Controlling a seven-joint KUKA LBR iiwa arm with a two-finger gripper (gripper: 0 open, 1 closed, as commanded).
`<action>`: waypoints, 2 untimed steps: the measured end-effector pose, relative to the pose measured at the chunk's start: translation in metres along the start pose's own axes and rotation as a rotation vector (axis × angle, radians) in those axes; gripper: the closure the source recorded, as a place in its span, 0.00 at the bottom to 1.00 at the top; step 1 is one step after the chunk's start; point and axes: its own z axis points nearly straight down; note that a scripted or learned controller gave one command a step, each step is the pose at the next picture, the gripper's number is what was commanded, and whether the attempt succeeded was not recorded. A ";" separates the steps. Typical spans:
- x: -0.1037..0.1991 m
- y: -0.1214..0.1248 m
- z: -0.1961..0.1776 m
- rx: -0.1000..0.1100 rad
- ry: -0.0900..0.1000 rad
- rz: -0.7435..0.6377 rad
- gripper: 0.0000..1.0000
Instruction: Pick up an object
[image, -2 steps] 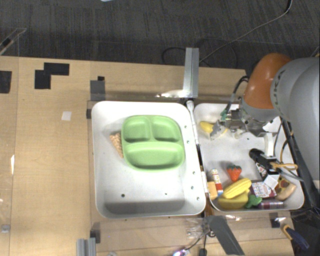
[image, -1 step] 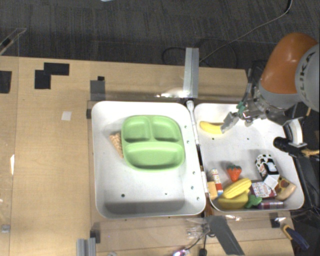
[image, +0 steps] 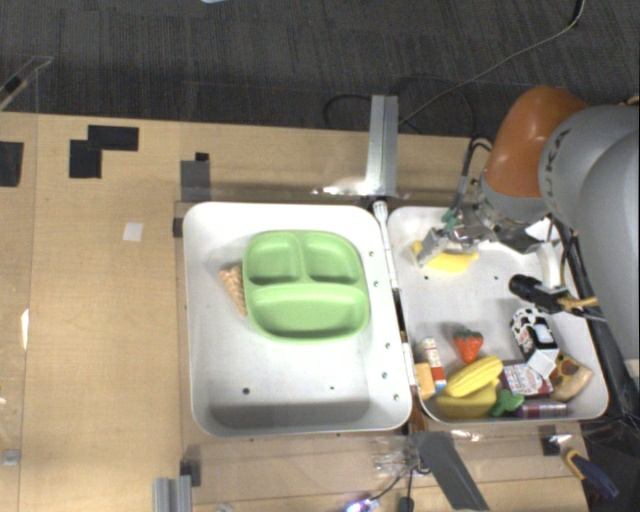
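My gripper (image: 440, 246) is low in the far left corner of the right bin (image: 500, 262). It sits just above and to the left of a small yellow object (image: 455, 264) lying on the bin floor, and its tip touches or overlaps that object's upper edge. Whether anything is held cannot be made out from this angle. The grey arm with its orange band (image: 525, 140) comes in from the right.
Along the right bin's near edge lie a red strawberry (image: 468, 345), a yellow corn cob (image: 475, 376), a small bottle (image: 431, 364), a black-and-white spotted toy (image: 530, 326) and several others. The left bin (image: 215, 380) holds a green divided plate (image: 304, 283) with a tan waffle piece (image: 233, 288) beside it.
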 end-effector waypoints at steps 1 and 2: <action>0.001 0.002 -0.012 -0.004 -0.002 -0.005 1.00; 0.017 0.010 -0.089 0.002 0.001 -0.041 1.00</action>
